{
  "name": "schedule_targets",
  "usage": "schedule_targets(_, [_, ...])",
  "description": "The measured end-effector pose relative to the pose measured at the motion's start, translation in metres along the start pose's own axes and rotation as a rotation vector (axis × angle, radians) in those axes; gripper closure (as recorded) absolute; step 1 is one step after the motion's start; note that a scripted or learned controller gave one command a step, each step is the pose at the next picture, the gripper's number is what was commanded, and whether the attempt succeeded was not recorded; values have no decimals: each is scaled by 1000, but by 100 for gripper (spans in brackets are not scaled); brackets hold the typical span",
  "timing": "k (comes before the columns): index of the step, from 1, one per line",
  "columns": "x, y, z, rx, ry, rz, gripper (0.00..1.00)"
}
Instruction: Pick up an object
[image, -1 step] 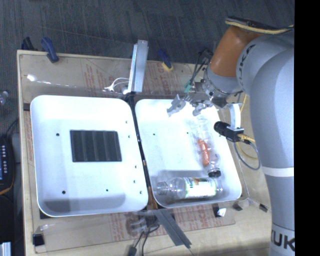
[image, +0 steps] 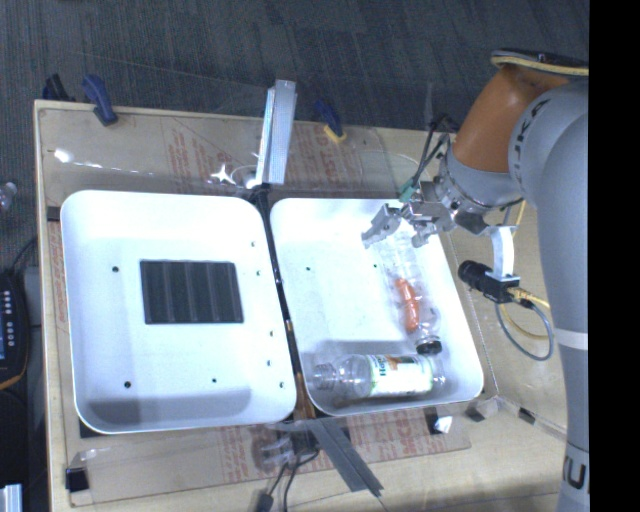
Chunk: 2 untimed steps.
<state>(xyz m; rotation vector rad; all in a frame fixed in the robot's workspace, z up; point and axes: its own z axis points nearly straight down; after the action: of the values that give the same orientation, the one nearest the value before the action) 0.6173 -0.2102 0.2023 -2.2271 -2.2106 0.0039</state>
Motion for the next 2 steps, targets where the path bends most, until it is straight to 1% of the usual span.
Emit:
schedule_targets(1, [1, 1, -10, 1, 0, -6, 100])
schedule_targets(2, [34, 39, 41, 0, 0, 414, 100])
